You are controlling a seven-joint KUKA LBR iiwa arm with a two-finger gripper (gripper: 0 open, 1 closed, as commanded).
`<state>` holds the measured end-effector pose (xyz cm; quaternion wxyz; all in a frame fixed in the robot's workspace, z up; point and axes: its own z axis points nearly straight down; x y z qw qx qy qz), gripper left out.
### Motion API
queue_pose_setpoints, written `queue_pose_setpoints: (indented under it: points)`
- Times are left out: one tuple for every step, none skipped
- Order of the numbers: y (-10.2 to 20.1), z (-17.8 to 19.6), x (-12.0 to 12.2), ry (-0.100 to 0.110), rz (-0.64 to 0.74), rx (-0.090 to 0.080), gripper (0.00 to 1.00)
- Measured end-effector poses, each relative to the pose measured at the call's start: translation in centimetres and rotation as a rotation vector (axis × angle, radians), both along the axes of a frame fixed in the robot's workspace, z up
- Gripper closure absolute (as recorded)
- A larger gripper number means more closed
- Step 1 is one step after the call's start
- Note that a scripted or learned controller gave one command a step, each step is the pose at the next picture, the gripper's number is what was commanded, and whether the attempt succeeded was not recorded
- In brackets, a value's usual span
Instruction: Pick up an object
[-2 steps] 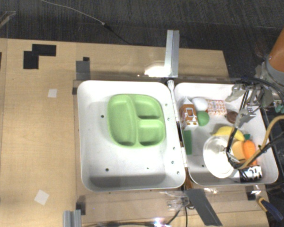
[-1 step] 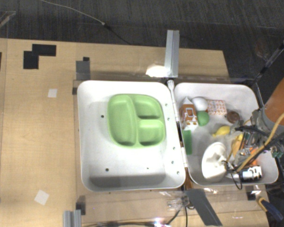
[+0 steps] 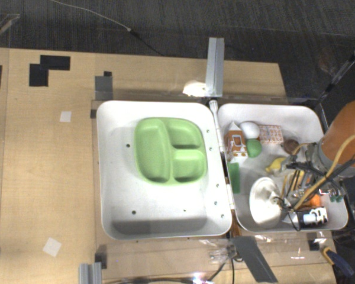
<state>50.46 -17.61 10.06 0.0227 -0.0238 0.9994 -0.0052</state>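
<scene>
No object is lifted yet; the pincer [image 3: 287, 203], its state indiscernible, hangs beside the white round bowl [image 3: 264, 199] at the right white bin's [image 3: 272, 112] five o'clock.

One fixed camera looks steeply down from above on the tan wooden surface [image 3: 41, 176] and both shallow white plastic bins [image 3: 115, 218] side by side.

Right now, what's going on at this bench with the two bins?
A grey robot arm has reached into the right bin, its gripper low beside a white bowl amid clutter: a green block, a small toy house, a yellow piece. Nothing is visibly held. The left bin holds a green divided tray.
</scene>
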Motion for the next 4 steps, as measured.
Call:
queue_pose_setpoints:
  points:
    - [4.6, -0.3, 4.2, 0.012, 0.275, -0.009, 0.00]
    - [4.4, 1.2, 0.1, 0.016, 0.149, -0.005, 0.00]
    - [-2.7, -0.8, -0.1, 0.022, 0.261, -0.002, 0.00]
    - [-0.3, -0.9, 4.9, 0.031, 0.625, -0.014, 0.00]
